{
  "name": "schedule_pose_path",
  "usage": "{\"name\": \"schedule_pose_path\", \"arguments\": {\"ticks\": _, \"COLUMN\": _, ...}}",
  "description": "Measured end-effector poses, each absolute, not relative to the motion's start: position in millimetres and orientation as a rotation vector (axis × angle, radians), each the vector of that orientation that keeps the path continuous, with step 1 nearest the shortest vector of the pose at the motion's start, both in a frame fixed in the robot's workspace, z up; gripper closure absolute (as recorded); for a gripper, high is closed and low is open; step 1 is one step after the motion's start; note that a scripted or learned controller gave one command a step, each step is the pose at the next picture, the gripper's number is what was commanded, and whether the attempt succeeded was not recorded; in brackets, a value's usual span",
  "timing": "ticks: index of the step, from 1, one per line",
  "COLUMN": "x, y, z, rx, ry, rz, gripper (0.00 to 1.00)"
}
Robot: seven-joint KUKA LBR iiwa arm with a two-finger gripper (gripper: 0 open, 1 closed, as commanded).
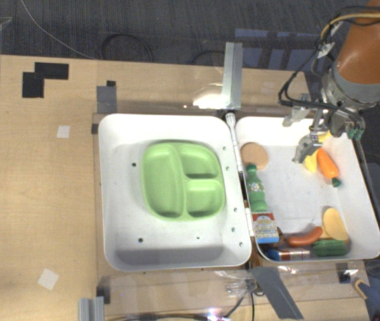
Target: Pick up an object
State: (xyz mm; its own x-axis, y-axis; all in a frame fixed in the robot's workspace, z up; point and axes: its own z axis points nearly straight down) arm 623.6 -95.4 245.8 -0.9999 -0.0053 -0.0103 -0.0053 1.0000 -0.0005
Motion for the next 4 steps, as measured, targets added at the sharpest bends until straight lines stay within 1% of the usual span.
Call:
{"name": "schedule_pose_path", "arguments": {"ticks": 1, "x": 625.1, "y": -152, "z": 155, "rx": 0.11, "ry": 3.14, "rz": 0.0, "gripper": 0.0}}
{"name": "schedule_pose_path", "arguments": {"ticks": 2, "x": 626.0, "y": -178, "z": 90, "rx": 0.183, "ry": 3.12, "rz": -0.002, "gripper": 0.0}}
{"name": "schedule_pose_path", "arguments": {"ticks": 3, "x": 611.3, "y": -137, "z": 89, "rx": 0.119, "ry": 3.126, "rz": -0.001, "gripper": 0.0}}
{"name": "schedule_pose_path", "arguments": {"ticks": 4, "x": 616.1, "y": -137, "z": 105, "rx": 0.113, "ry": 3.11, "rz": -0.005, "gripper": 1.0}}
